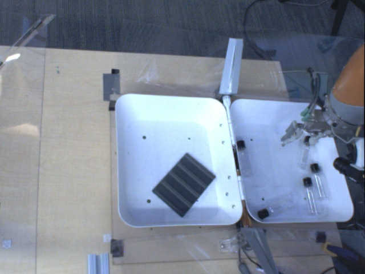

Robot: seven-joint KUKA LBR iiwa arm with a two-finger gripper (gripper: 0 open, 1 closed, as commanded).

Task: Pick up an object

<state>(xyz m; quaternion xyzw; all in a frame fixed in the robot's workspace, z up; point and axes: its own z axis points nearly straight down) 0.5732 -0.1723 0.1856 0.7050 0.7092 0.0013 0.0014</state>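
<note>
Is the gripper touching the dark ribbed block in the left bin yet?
Apart. The camera view shows the gripper over the right bin, while the dark ribbed block lies flat in the left bin, with the divider between the bins separating them.

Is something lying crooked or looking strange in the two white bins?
The dark ribbed block in the left bin lies diagonally, not square to the walls. In the right bin, small clear tubes with black caps lie scattered. Nothing looks spilled or broken.

camera view: fixed overhead | slanted down | both bins (228, 153) framed | arm (351, 87) enters right
</note>
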